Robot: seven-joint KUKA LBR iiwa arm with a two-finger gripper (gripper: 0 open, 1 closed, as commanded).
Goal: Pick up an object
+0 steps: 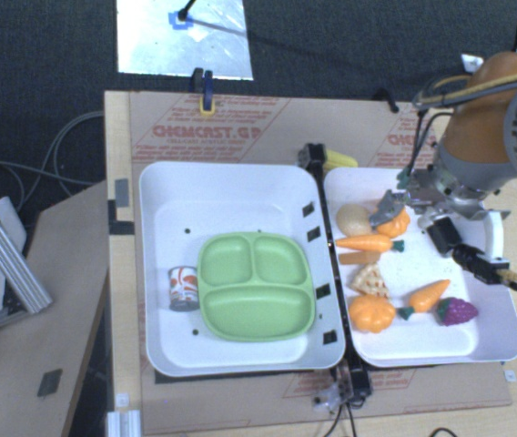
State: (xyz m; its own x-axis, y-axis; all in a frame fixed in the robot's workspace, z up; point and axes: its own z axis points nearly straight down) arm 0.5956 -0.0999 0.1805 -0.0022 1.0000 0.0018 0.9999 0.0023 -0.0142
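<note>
Two white bins sit side by side on a cardboard-topped bench. The left bin (pixel 163 244) holds a green divided plate (pixel 257 286) lying flat near its middle, with a small red-and-white can (pixel 183 289) just beside the plate's left edge. The right bin (pixel 500 330) holds the toy food: a pale egg-shaped piece (pixel 353 218) near the upper left corner, a long carrot (pixel 368 242) just below it with its green end pointing right, a flat tan slice (pixel 359 258) under that carrot, a knobbly beige piece (pixel 370 280) lower down, an orange pumpkin (pixel 371 313) near the front wall, a second shorter carrot (pixel 425 295) lying tilted to the right of the pumpkin, and a purple grape bunch (pixel 456 311) just right of that carrot's tip. The arm (pixel 481 135) enters from the right and reaches down over the upper part of the right bin. The gripper (pixel 388 211) sits low at the egg-shaped piece's right side, directly above the long carrot, with an orange item (pixel 397 223) touching or just under its tip. Contact between the two is unclear. Claw state: cannot tell whether wide or narrow from this slant, nor whether the orange item lies between it.
</note>
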